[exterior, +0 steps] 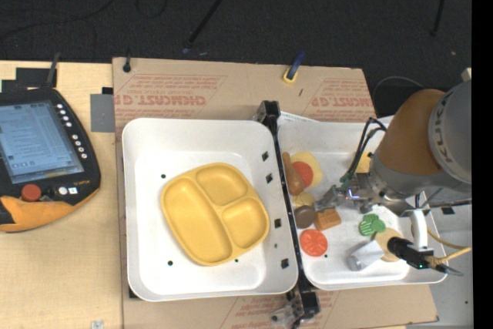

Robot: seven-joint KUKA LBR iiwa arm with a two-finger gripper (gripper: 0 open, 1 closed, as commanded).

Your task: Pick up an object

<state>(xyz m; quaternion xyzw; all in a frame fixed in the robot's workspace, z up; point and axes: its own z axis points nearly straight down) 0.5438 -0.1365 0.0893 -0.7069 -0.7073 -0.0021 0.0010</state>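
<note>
Several small toys crowd your right bin; the brown block lies just below-left of the pincer, whose closure you cannot tell

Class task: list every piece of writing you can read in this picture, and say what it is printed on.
"CHEMCRZT GP", roughly, upside down and blurred: red print on the cardboard sheet, twice along its top edge.
More red print on the cardboard's bottom edge: too blurred to read.
Text on the handheld control screen: too small to read.

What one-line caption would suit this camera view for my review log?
KUKA arm's gripper low in the right bin among small toy foods; yellow divided plate lies in the left bin.
</note>
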